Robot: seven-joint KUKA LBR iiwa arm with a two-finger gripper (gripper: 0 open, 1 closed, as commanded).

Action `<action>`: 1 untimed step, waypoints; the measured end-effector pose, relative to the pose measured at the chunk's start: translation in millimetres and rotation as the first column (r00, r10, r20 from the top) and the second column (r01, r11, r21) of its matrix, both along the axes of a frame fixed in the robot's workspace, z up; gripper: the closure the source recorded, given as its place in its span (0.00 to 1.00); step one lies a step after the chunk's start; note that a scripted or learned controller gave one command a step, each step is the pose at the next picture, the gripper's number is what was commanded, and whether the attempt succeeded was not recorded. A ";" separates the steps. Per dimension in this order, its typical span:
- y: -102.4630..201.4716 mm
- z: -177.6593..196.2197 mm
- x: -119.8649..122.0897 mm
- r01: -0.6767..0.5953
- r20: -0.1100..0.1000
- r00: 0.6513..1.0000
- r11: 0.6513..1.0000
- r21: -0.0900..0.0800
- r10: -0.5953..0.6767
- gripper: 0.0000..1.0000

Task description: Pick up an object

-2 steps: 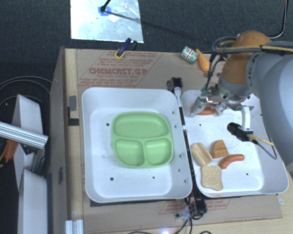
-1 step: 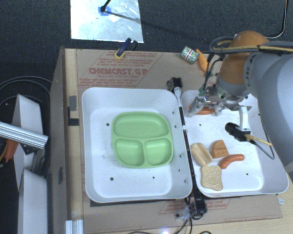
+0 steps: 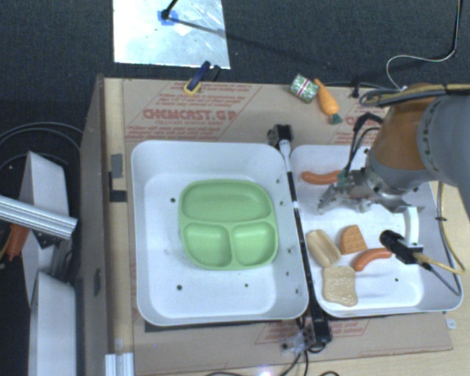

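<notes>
The right bin [image 3: 435,210] holds several toy foods: a red-orange sausage [image 3: 320,177] at its far left, a tan bread roll [image 3: 323,247], an orange cracker [image 3: 352,238], a second sausage [image 3: 370,259] and a slice of toast [image 3: 340,285] near the front. My gripper [image 3: 346,198] is low in this bin's far half, just in front of the far sausage and behind the cracker. The grey arm with its orange band [image 3: 398,135] rises behind it to the right. Nothing is visibly held.
The left bin [image 3: 157,210] holds a green divided plate [image 3: 227,224]. A black clamp strip [image 3: 294,202] runs between the bins. Behind the bins lie a small green can [image 3: 304,87], a toy carrot [image 3: 327,99] and a blue-and-yellow tool [image 3: 197,79]. Cables trail at the right.
</notes>
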State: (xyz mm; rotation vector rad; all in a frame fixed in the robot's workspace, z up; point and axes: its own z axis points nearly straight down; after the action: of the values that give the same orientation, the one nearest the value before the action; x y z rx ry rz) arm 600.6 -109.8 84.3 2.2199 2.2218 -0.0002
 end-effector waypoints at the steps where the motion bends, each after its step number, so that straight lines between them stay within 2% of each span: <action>1: 0.0 -0.7 66.9 -0.004 -0.006 1.000 1.000 0.002 0.004 0.00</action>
State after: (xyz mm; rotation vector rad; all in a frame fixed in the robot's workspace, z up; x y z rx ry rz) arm 667.6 -109.7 83.6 2.2193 2.2296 -0.0047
